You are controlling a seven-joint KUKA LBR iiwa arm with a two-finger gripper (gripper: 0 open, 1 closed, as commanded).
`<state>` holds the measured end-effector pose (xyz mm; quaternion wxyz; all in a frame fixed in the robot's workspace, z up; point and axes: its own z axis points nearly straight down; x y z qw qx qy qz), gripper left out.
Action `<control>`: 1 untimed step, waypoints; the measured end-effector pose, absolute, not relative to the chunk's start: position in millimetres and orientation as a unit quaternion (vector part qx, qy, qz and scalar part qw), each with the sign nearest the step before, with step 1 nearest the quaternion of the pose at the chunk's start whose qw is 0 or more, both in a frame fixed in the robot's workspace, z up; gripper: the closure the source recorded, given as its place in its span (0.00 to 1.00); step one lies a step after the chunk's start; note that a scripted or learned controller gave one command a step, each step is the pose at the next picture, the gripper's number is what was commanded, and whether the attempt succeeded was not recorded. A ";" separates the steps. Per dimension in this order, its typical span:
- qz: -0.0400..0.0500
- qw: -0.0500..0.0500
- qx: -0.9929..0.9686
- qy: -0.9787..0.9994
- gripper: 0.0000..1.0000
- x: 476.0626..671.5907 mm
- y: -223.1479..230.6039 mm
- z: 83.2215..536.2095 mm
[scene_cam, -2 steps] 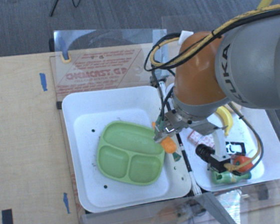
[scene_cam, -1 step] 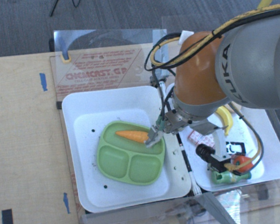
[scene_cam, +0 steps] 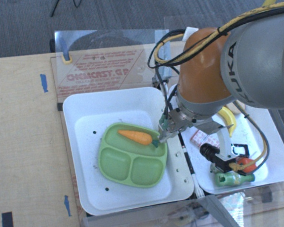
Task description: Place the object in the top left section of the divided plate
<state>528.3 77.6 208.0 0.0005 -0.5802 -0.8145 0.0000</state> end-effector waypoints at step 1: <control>0.001 0.001 -0.546 -0.837 1.00 487.1 95.1 193.0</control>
